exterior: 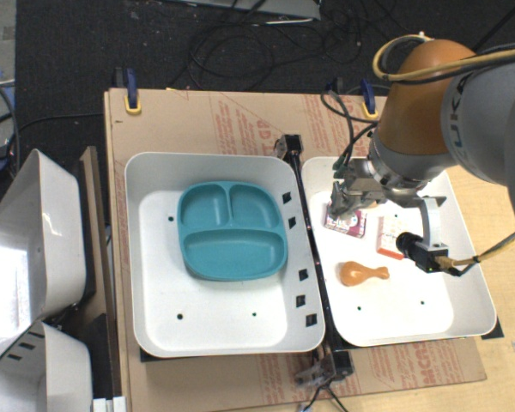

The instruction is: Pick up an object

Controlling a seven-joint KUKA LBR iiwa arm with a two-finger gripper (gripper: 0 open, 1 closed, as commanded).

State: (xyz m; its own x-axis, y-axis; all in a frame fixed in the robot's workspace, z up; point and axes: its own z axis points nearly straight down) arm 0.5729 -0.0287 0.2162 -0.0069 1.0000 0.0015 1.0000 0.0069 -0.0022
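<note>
End effector low in right bin over purple packet; grip state unclear, cannot tell. Nothing lifted; pick pending.

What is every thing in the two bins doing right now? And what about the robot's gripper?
Teal divided plate: lying flat, right way up, in the left bin.
Purple and white card: lying flat in the right bin, just under the gripper.
Red and white packet: lying flat, apart from the card.
Orange pear-shaped toy: lying on its side, by itself.
Gripper: low over the card.
</note>
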